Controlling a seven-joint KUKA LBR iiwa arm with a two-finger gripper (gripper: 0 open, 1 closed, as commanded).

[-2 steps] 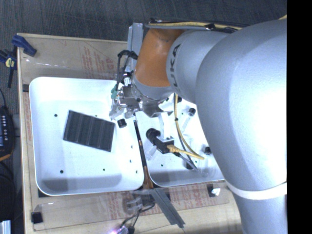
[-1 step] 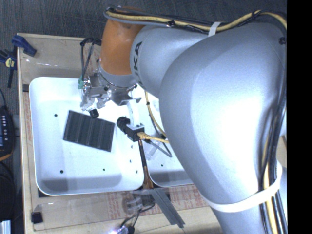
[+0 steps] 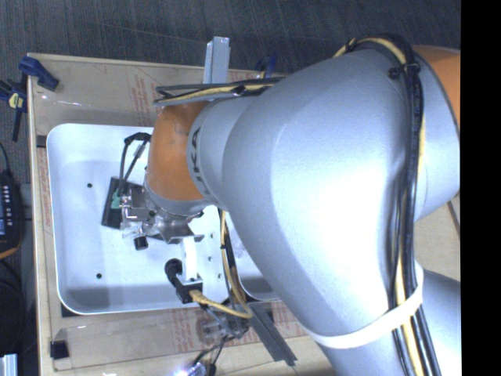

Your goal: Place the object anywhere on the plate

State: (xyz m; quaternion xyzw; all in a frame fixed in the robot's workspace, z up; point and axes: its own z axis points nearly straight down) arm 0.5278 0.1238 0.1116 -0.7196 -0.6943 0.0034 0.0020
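My gripper [image 3: 135,224] hangs low over the right half of the left white bin [image 3: 74,233], below the orange band [image 3: 168,159] of the wrist. A small black and green board [image 3: 117,200] is mounted at its left side, and a small dark block [image 3: 141,243] sits just under it. The big grey arm [image 3: 329,194] covers the right bin and whatever lies in it, apart from a sliver of rim [image 3: 254,292].
A wooden bench [image 3: 102,92] frames the bins, with a blue clamp [image 3: 37,70] at its top left corner. Black and yellow cables [image 3: 196,292] hang from the wrist over the left bin's lower right corner. The left bin's floor shows a few small dark dots [image 3: 90,185].
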